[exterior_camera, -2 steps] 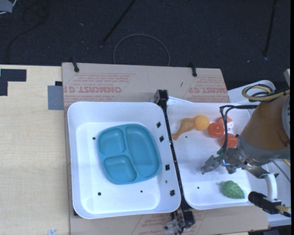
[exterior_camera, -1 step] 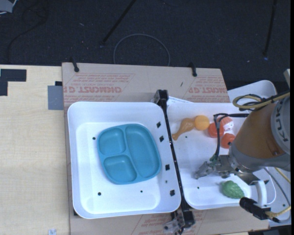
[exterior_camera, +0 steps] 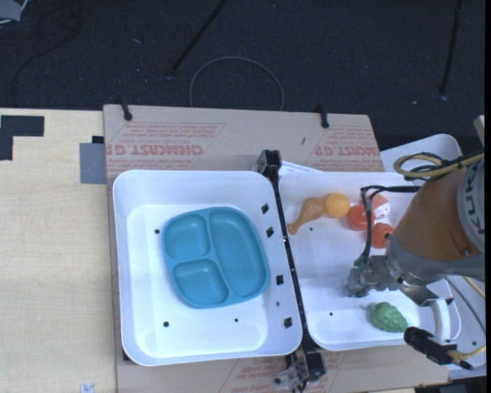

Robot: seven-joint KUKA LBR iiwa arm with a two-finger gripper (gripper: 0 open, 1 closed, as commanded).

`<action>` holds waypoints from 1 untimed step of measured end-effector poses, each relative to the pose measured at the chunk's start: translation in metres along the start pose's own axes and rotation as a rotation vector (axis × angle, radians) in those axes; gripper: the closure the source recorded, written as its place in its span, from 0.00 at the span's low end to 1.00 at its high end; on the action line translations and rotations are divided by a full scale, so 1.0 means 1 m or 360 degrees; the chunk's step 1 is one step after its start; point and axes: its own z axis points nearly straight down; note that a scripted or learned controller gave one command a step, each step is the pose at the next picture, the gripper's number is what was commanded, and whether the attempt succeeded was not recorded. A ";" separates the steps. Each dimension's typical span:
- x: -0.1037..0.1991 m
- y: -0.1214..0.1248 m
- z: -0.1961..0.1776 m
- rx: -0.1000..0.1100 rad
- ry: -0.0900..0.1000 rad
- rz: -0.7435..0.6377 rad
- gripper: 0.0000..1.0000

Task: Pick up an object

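We see a blue divided plate (exterior_camera: 215,256) in the left bin (exterior_camera: 139,211). In the right bin (exterior_camera: 327,334) lie a tan drumstick toy (exterior_camera: 308,214), an orange ball (exterior_camera: 337,205) and a green lump (exterior_camera: 388,316) (just beside the gripper (exterior_camera: 365,285), lowered from the right on a bent wrist).

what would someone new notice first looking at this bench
The blue plate, split into three compartments, stands out most; it lies in the left bin. Next comes the arm, grey with an orange band, reaching into the right bin with its pincer low over the floor. Around it lie a green lump at the near edge and an orange ball by a tan piece towards the far side.
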 end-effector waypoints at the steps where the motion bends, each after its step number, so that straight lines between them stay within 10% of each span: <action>1: -0.005 -0.002 -0.062 -0.0007 -0.0003 -0.0010 1.00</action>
